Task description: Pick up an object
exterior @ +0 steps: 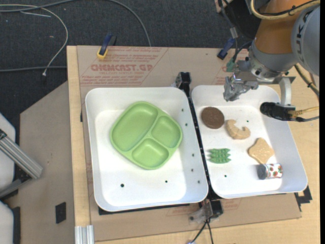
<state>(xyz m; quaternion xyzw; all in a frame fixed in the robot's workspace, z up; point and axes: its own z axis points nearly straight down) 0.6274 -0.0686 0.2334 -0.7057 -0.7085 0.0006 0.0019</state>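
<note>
The grey arm with its orange band reaches in from the right, and its gripper hangs over the far edge of the right-hand shallow white bin. Nothing sits between the jaws; whether they stand apart or together cannot be told from this slant.

The step in hand looks like the approach: the arm is placed above the bin but not yet down on anything. The nearest candidate is the round dark-brown cookie-like disc, lying flat just in front of the gripper toward the near side. Being round, it has no long axis, so the wrist angle matters little; the next move would call for a short shift toward it and a straight descent.

Other choices lie farther off: a pale tan curved pastry piece, its long axis roughly across the bin; a cluster of green bean pods, long axis left to right; and a tan toast-like wedge, tilted diagonally.
</note>
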